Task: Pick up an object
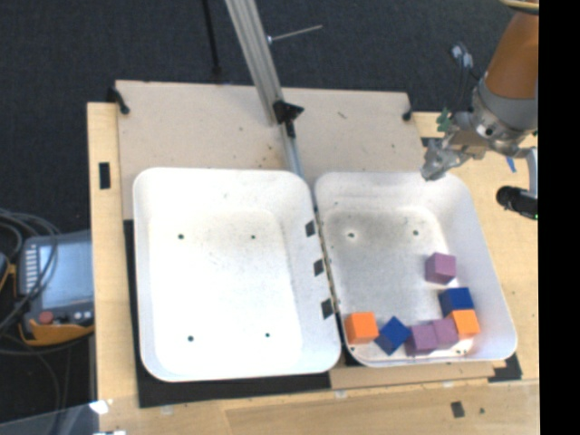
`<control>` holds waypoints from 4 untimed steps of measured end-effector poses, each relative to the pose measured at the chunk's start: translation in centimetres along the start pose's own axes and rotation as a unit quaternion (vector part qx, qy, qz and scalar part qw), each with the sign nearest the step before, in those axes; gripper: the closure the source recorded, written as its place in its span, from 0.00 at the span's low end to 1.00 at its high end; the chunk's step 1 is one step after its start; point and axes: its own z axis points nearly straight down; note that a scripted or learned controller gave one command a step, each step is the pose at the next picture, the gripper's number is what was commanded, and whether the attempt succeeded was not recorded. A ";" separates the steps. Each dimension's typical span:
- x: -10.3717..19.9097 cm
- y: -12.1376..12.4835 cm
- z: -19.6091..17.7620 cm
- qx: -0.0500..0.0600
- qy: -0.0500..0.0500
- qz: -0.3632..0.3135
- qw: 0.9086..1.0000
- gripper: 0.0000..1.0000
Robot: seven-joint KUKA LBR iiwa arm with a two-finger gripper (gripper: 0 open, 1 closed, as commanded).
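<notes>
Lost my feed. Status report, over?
Hand over right bin's far corner, nothing visibly held. Blocks untouched along near-right wall. Path clear.

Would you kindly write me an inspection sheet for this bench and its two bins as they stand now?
Surface: wooden bench bearing a left bin and a right bin, both scuffed grey in the middle.
Job's things: blocks along the right bin's near and right sides: purple block, blue block, orange block, two purple blocks, blue block, orange block.
Clutter: nothing seen.
Grippers: gripper above the right bin's far right corner, apart from the blocks; its state cannot be told.
Cables: bundle left of the bench.
Surroundings: handheld pendant at the left, metal rail slanting over the far edge, dark floor.
</notes>
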 end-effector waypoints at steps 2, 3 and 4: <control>9.9 -0.7 0.2 0.004 0.001 -0.002 1.000 1.00; 14.8 -0.7 -0.6 0.003 0.002 -0.002 1.000 1.00; 19.3 -1.6 0.2 0.004 0.002 -0.002 1.000 1.00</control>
